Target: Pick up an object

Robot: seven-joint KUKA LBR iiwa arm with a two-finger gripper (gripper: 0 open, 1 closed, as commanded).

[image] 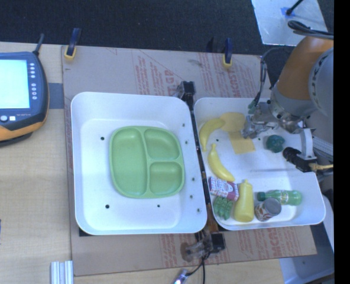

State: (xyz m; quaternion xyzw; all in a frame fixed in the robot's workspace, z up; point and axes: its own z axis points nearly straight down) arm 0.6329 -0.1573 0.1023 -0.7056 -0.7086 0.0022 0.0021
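I had the grey arm with the orange band (302, 70) reaching in over the right-hand shallow white bin (308, 216), its jaws (253, 126) hanging low at that bin's far end. Whether they stood wide or narrow I could not tell; the wrist hardware hid the tips, and I saw nothing between them.

The left-hand white bin (89, 158), well away to the jaws' left, carried only a pale green divided plastic tray (146, 161), too broad to grip, I judged.

The likely target was the flat pale yellow square piece (242, 144), just below the jaws, with a curved yellow banana-shaped toy (206, 131) to their left and a second yellow banana (220, 166) lower left. A small dark teal round object (275, 142) sat just to the right.

I judged the flat square would slip under a pinch; the nearer banana, taken across its narrow body, offered a better grip.

Open room lay below the jaws, mid-bin. The bin's near end was crowded: a yellow squeeze bottle (245, 202), a green plastic bottle lying on its side (282, 197), a small grey-topped can (269, 209). The far wall stood close behind the jaws, so I would have approached straight down.
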